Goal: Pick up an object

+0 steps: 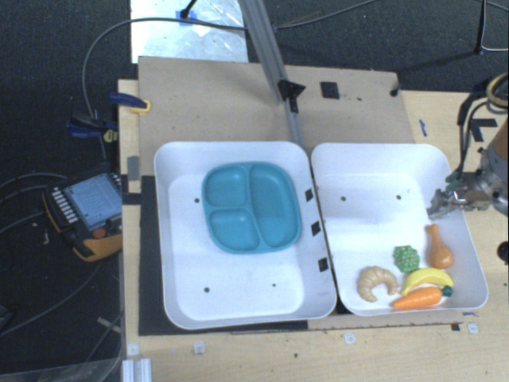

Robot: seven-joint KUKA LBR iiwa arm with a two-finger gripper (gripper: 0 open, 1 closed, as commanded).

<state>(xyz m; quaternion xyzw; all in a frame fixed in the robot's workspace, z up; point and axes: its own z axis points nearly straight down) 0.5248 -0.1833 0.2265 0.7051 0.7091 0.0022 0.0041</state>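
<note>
Overhead slanted view of a tabletop [238, 86] w/ two shallow white bins side by side. The right bin [374, 173] serves as landmark here.

Arm: reaches in from the right edge of the view, at about the height of the right bin's upper half. The hand [442, 204] sits at the right bin's right rim, pointing inward toward the bin's middle, metal grey in colour. Can't tell whether the hand is open or closed; it's small and blurred. Nothing is seen held in it. Dark cables loop above it near the view's right edge.

Task items: all lie in the lower right corner of the right bin, clustered. An orange-brown drumstick-like toy [438, 249] lies just below the hand, close to the right rim. Left of it, a small green broccoli-like piece [406, 257]. Below those, a yellow banana [429, 277] touching an orange carrot [417, 298], which lies along the bin's bottom rim. Left of the carrot, a tan croissant [376, 282].

Left bin [238, 301], touching the right bin's left rim, holds a blue divided plate [251, 207] w/ three compartments, in its upper half.

Far left of both bins, off the tabletop, a small handheld device w/ a screen [86, 205] and cables. No readable writing or labels anywhere.
</note>
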